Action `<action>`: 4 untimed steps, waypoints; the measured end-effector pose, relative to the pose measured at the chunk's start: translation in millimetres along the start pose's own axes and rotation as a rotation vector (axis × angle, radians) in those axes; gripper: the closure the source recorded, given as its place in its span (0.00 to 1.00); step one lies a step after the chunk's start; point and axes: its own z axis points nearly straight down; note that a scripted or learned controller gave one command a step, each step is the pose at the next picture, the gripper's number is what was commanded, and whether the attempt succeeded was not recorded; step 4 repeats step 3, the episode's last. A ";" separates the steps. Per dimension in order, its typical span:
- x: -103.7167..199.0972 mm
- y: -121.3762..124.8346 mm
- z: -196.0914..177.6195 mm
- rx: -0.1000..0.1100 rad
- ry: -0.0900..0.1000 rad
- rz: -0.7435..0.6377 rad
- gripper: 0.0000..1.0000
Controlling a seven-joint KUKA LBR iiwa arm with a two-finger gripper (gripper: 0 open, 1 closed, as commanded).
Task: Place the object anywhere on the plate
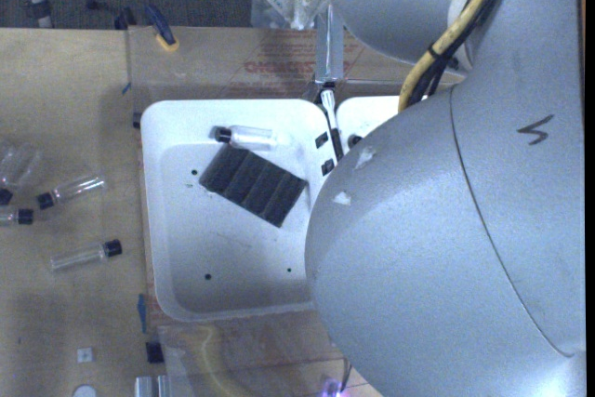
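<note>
Presently logged: clear vial (246,137) lay in left bin (158,200), touching dark ribbed plate's (253,186) upper edge. Arm (446,246) blocked view; claw state indeterminable. Step judged: pick pending. Next: grasp vial, set on plate.

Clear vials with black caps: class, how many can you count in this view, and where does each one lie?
4. One vial lies in the left bin, beside the black plate. Three lie on the bench: and at the edge. The arm may hide more.
</note>
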 end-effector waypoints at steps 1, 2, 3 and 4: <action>0.0 0.1 0.1 0.000 0.000 0.000 0.00; 0.3 -2.5 -8.8 0.001 0.000 -0.004 1.00; 0.3 -2.4 -8.7 0.001 0.000 -0.004 0.00; 0.3 -2.4 -8.7 0.001 0.000 -0.004 0.00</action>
